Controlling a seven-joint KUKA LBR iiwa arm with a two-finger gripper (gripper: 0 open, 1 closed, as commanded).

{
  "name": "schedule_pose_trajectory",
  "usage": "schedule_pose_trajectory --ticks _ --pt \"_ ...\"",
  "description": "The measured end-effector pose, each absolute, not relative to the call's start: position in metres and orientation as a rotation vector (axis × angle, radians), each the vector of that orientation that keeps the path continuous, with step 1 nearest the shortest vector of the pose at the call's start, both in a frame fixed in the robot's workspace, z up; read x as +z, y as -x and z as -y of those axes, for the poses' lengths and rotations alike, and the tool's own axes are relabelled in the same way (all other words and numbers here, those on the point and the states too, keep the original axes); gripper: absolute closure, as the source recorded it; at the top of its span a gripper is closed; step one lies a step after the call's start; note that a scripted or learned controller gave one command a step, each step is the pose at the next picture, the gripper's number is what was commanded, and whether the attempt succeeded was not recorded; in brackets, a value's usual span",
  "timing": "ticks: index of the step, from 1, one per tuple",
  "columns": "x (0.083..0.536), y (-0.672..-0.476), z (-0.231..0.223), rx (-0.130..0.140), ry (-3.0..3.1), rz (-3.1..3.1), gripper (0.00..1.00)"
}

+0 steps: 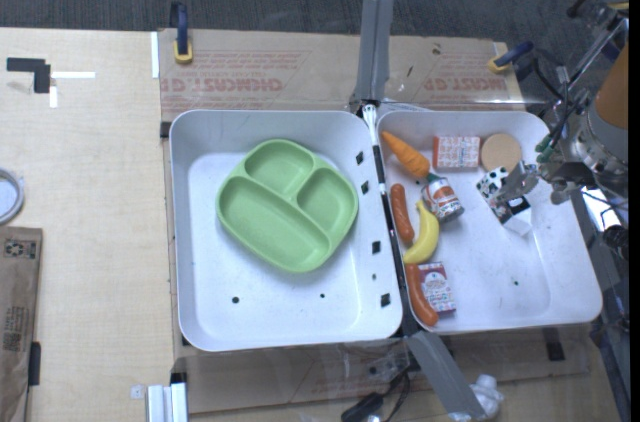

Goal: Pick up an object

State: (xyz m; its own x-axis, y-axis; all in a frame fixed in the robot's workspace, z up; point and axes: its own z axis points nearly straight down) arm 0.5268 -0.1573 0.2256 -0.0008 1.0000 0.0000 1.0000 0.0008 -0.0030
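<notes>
The hand (515, 185) hangs over the upper right part of the right bin (560, 310), next to a black-and-white die (492, 182); whether it is wide or narrow cannot be told. Objects in this bin: carrot (405, 153), red-and-white packet (457, 151), round tan disc (501, 151), small bottle (442, 198), banana (426, 235), two sausages (402, 210), small red box (437, 290). The left bin (200, 310) contains a green divided plate (288, 204).
</notes>
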Motion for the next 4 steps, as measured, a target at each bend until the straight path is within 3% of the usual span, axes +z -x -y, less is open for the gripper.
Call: schedule_pose_trajectory --ticks 1,2,3,4 --pt "0.100 -0.606 0.196 0.001 2.465 1.947 0.00" --pt "0.153 -0.609 0.183 0.002 2.504 1.898 0.00" --pt "0.096 -0.628 0.205 -0.013 2.430 1.987 0.00" --pt "0.107 -0.629 0.207 -0.012 2.435 1.996 1.00"
